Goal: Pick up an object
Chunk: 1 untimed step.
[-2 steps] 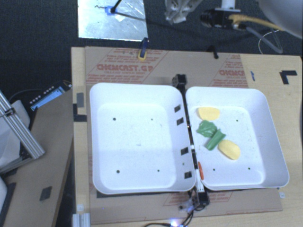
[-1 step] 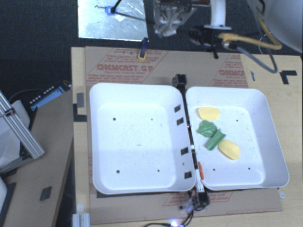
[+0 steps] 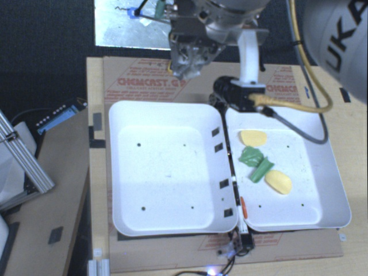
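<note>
Camera view: metal two-finger gripper hovers beyond the left shallow white bin; whether it is parted or closed, I cannot tell. Right shallow white bin holds two yellow pieces and a green piece.

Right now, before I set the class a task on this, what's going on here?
A robot arm is meant to pick up an object from two white bins. Its gripper is raised above the far edge of the left bin, with nothing visibly between its fingers. The objects lie in the right bin: a yellow piece, a green piece and a second yellow piece. Nothing is picked up yet.
</note>
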### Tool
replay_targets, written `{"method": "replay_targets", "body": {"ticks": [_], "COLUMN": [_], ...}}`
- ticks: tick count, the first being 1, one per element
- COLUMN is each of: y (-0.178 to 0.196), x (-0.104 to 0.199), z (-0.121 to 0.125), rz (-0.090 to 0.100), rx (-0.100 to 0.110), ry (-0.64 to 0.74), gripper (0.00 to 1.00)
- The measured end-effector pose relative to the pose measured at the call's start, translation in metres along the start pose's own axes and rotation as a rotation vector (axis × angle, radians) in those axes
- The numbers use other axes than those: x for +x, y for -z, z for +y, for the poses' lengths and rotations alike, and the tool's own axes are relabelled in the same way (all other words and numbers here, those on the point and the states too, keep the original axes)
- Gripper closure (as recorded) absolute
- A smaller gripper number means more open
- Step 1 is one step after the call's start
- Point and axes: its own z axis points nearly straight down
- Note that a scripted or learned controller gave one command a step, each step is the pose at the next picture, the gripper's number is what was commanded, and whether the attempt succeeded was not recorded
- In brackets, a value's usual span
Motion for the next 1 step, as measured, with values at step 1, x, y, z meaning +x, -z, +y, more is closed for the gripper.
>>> {"method": "replay_targets", "body": {"ticks": [1], "y": [-0.0015], "x": [-0.0036], "z": [0.0795], "rz": [-0.002], "rx": [-0.004], "ry": [-0.010], "gripper": [1.00]}}
